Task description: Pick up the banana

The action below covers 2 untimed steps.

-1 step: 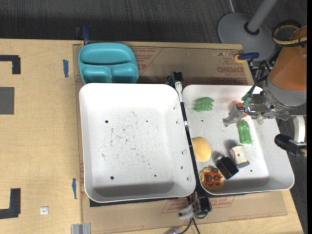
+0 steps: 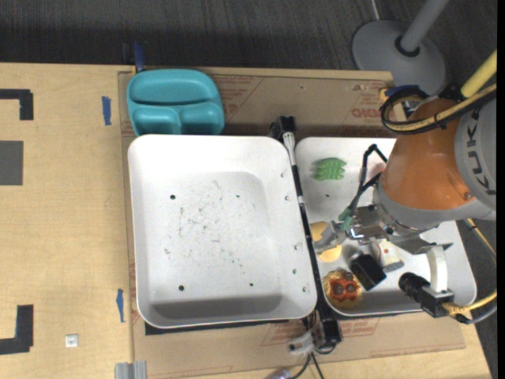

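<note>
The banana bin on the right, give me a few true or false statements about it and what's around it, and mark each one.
1. The arm hangs over the right bin. True.
2. The green object lies in the left bin. False: it lies in the right bin, near its far edge.
3. A teal tray sits behind the left bin. True.
4. The banana lies on the cardboard outside both bins. False: its yellow pieces show in the right bin, near its left wall.
5. A red and orange object lies in the right bin's near left corner. True.
</note>
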Each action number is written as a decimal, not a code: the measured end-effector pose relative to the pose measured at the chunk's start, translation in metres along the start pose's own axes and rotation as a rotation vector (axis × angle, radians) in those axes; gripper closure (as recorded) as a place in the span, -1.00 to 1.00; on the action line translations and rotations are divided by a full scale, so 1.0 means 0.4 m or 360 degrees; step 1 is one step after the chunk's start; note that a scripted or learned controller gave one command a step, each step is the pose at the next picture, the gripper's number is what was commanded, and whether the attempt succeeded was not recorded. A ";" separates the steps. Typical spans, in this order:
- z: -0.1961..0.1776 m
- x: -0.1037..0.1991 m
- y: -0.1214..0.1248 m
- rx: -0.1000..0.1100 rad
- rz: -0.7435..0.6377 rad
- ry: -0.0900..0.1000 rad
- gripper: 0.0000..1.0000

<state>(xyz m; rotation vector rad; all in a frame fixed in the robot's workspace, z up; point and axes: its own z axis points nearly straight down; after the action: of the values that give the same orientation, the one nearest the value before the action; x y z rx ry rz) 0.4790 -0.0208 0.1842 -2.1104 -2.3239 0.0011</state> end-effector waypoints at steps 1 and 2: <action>0.000 0.191 0.019 -0.0005 0.0169 -0.0002 -1.00; 0.148 0.288 0.039 -0.0024 0.0049 -0.0005 -1.00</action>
<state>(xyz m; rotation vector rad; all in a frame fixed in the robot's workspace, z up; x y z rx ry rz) 0.4832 0.0954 0.1253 -2.1545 -2.3003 -0.0125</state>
